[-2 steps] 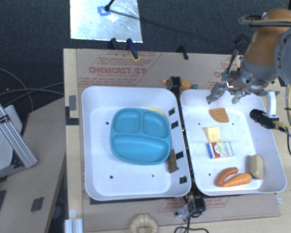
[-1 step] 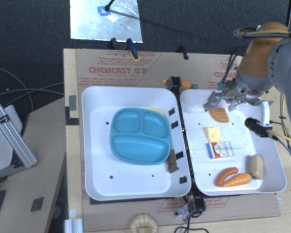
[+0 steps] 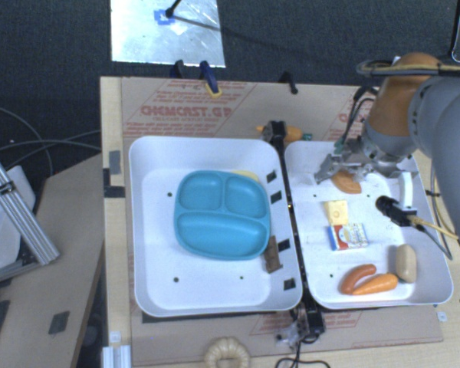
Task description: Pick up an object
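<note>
My end effector (image 3: 342,165) hangs over the right bin (image 3: 316,263), near 11 o'clock in that bin. I cannot tell if it is wide or narrow. An orange-brown oval thing (image 3: 348,183) lies just under it, on its 5 o'clock side. I cannot tell if the two touch, and I do not see the oval thing held.

From the oval thing, a flat yellow square (image 3: 336,211) lies at 6 o'clock. A small box (image 3: 348,236) lies just past the square. At the bin's 6 o'clock, a red sausage (image 3: 356,276) and an orange carrot (image 3: 377,284) lie side by side, touching. A pale round lump (image 3: 405,263) sits at 4 o'clock.

The left bin (image 3: 157,271) on the counter (image 3: 184,106) holds a blue plate (image 3: 221,215). A small brown thing (image 3: 271,255) lies at the plate's 4 o'clock edge.
</note>
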Robot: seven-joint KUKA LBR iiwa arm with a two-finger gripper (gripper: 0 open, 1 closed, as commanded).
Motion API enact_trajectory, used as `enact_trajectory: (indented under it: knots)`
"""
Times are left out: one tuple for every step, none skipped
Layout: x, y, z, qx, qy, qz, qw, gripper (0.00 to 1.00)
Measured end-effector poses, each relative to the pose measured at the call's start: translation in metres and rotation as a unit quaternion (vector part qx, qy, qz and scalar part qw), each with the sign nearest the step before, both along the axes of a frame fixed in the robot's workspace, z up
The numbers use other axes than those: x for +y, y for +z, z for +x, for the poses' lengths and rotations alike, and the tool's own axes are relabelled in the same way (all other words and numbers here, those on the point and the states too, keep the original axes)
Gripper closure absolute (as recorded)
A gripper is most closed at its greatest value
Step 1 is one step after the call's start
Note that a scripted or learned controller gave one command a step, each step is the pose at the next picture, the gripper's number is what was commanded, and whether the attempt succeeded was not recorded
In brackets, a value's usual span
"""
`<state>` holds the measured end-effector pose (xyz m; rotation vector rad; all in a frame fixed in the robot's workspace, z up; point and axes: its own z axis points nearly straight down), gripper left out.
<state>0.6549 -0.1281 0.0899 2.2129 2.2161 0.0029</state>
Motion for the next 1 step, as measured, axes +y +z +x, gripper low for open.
enact_trajectory:
  knots:
    - [-0.0016,0.0169,0.0036,-0.007,0.0,-0.0017,1.0,1.0]
